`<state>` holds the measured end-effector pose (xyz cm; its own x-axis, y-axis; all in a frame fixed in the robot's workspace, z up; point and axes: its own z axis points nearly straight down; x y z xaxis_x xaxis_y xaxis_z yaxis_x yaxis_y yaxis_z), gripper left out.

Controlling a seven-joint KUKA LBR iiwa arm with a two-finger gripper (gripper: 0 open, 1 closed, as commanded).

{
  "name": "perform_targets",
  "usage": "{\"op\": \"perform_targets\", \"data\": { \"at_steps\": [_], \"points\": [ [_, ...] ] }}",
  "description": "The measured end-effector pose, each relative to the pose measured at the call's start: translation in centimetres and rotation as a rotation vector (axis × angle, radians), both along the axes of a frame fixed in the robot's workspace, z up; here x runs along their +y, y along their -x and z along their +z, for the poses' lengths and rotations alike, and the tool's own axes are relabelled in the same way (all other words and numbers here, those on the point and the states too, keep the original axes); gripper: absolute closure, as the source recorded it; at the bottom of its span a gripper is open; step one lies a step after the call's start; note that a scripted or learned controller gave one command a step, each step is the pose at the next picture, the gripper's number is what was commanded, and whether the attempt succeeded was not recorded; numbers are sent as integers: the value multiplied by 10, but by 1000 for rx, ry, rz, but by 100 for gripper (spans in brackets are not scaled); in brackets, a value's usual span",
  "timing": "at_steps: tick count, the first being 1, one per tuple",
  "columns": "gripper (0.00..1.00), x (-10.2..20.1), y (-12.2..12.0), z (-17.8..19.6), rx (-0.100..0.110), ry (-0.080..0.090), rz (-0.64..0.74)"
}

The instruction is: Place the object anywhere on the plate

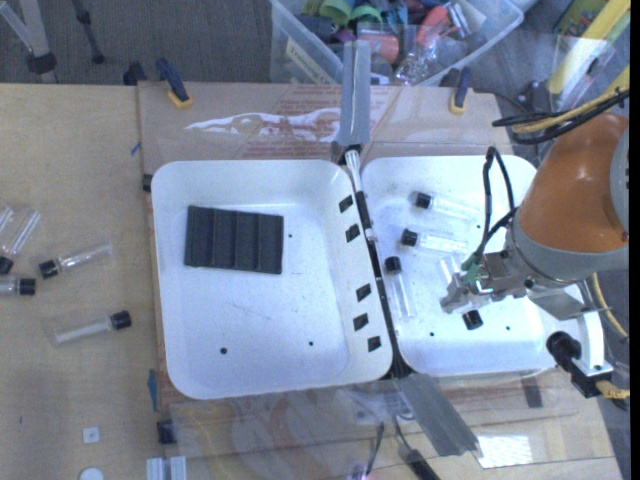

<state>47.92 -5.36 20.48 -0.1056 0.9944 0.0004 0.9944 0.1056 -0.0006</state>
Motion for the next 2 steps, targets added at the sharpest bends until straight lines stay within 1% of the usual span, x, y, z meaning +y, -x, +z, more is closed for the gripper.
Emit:
{"op": "perform_targets", "data": {
  "at_steps": [1,2],
  "points": [
    [100,80,-12,36,2,2,-341],
    [100,139,-50,-22,2,3,-573]
  ]
}}
